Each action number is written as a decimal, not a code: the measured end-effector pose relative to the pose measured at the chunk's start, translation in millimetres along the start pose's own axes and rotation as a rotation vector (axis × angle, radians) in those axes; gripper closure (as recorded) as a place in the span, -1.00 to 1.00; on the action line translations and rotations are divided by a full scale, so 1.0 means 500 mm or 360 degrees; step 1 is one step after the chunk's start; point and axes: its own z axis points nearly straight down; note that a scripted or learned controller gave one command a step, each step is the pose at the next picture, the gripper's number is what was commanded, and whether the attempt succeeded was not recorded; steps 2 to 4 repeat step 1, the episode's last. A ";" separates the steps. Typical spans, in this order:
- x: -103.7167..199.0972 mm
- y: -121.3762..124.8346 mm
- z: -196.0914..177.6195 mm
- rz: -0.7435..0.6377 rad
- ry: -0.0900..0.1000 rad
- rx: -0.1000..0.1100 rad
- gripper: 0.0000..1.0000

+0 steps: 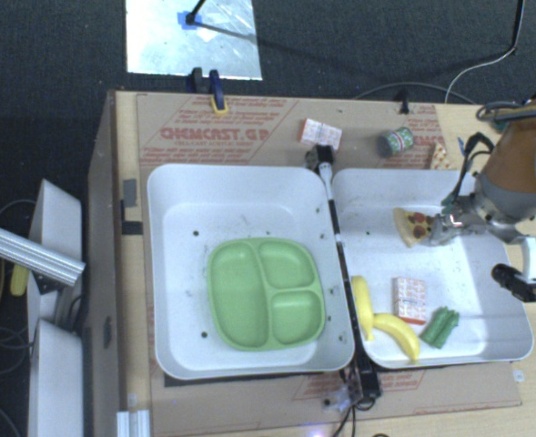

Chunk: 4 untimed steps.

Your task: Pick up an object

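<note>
The right bin [486, 349] holds a pizza slice [411, 224] near its back, a yellow banana [381, 319] at the front left, a red and white packet [409, 298] and a green vegetable [439, 326]. My gripper [442, 228] is low in the right bin, right at the pizza slice's right end. The arm comes in from the right with its orange band [518, 157] above the wrist. The wrist hides the fingers.
The left bin [172, 208] holds a green divided plate [266, 292]. On the cardboard behind the bins lie a small can [397, 141] and a white packet [321, 134]. A black divider [336, 235] runs between the bins.
</note>
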 end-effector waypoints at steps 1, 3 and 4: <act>0.000 -0.056 0.000 0.0000 0.0000 0.0002 1.00; 0.000 -0.056 0.000 0.0000 0.0000 0.0002 1.00; 0.000 -0.056 0.000 0.0000 0.0000 0.0002 1.00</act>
